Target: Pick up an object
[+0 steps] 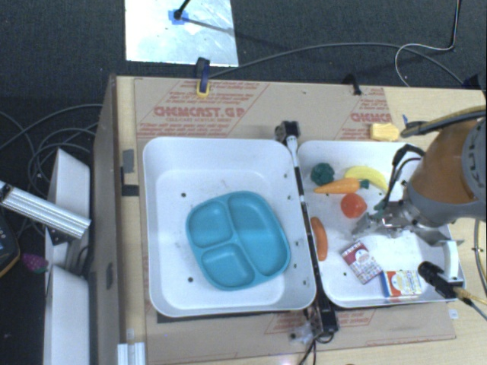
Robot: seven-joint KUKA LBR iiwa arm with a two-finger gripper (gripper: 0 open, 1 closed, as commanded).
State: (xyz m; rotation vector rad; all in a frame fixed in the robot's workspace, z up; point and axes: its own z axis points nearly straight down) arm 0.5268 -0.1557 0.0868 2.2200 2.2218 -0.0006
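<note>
The right bin holds several items: a green piece, a yellow banana, an orange carrot, a red tomato, an orange sausage-shaped piece, a red and white packet and a small box. My gripper hangs low over the middle of this bin, just right of the tomato and above the red packet. Its fingers are metallic and small here; I see nothing held between them.
The left bin holds a blue divided plate. A yellow block lies on the cardboard behind the right bin. The grey and orange arm covers the right bin's far right side. Cables run along the bench edges.
</note>
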